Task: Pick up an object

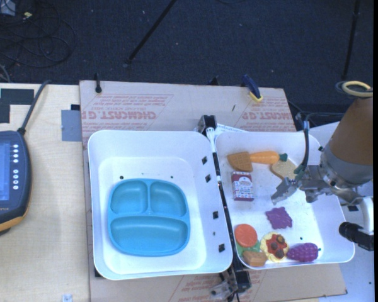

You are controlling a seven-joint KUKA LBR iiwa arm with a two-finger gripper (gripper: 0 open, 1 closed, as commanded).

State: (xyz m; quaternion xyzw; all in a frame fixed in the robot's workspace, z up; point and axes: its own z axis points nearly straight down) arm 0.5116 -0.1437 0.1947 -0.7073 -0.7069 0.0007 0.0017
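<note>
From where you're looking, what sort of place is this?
Probably a robotics lab bench for grasping practice. Two white bins sit on cardboard; one holds a blue divided plate, the other toy food under a robot arm's hand. A control pendant lies nearby.

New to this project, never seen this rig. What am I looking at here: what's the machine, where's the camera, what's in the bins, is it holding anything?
One camera sits above the bench and looks down at a slant. The grey arm with the orange band is a robot arm reaching in from the right; its gripper hangs over the right bin, above the purple toy. Nothing shows between its fingers, so it holds nothing that I can see. The right bin holds toy food: a carrot, a brown bread slice, a small red carton, a tomato and purple grapes. The left bin holds a blue divided plate. Left of the bins lies a handheld control screen.
</note>
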